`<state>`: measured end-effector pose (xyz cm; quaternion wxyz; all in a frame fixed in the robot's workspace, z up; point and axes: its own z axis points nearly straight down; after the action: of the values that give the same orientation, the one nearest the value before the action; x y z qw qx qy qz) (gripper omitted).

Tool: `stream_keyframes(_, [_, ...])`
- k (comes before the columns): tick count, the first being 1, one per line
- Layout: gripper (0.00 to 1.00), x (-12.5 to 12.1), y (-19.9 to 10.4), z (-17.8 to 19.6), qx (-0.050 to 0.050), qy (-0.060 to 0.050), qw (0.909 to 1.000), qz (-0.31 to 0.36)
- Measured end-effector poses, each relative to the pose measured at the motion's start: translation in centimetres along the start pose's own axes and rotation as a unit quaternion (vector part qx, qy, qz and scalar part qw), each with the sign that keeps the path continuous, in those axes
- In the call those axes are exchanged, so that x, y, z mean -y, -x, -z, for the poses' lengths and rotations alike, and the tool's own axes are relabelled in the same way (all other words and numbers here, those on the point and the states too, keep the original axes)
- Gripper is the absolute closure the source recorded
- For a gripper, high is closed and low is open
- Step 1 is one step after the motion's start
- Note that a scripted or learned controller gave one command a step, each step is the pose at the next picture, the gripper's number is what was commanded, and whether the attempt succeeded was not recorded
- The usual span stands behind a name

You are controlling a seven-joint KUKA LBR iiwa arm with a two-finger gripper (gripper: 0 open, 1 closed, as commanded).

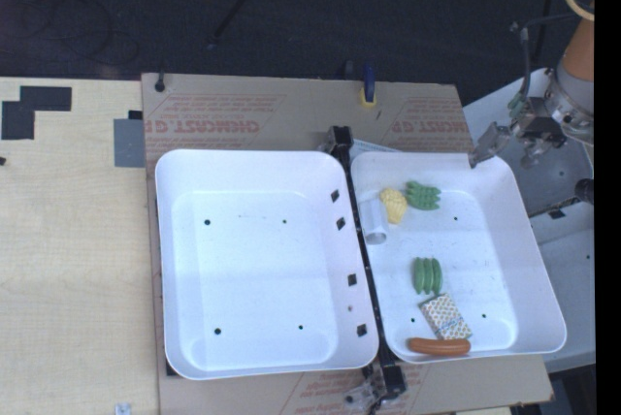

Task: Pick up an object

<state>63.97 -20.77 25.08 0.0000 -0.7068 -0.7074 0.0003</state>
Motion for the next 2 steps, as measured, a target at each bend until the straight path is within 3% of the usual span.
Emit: stream_keyframes(2, [0.00, 9.6, -4.3, -4.6, -0.002, -0.004, 1.0000, -0.002])
